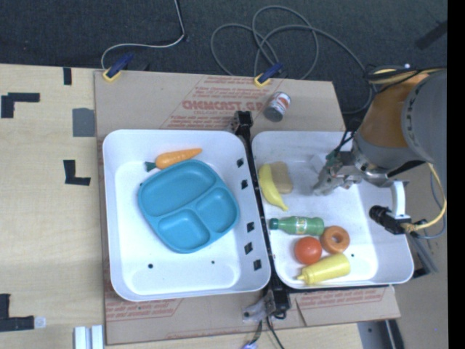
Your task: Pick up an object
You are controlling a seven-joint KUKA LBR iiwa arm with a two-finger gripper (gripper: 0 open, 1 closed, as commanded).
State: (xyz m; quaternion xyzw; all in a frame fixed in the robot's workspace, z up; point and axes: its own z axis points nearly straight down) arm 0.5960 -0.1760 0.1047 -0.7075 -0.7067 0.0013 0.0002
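Yellow plastic is showing nearest, low in the frame: a mustard bottle [324, 269] is lying in the right bin [389, 267], with a tomato [308, 249] and a doughnut [335, 239] just above it. Further up, a green bottle [298, 226] is lying with its long axis left-right, then a banana [271, 187] is running up-down beside a sponge [282, 177]. The gripper [336, 177] is hanging over bare bin floor at mid-right; whether its fingers are spread I cannot tell. Banana and sponge are lying to its left, near. On the cardboard at the top, red lettering is reading roughly "CHEMCAST".
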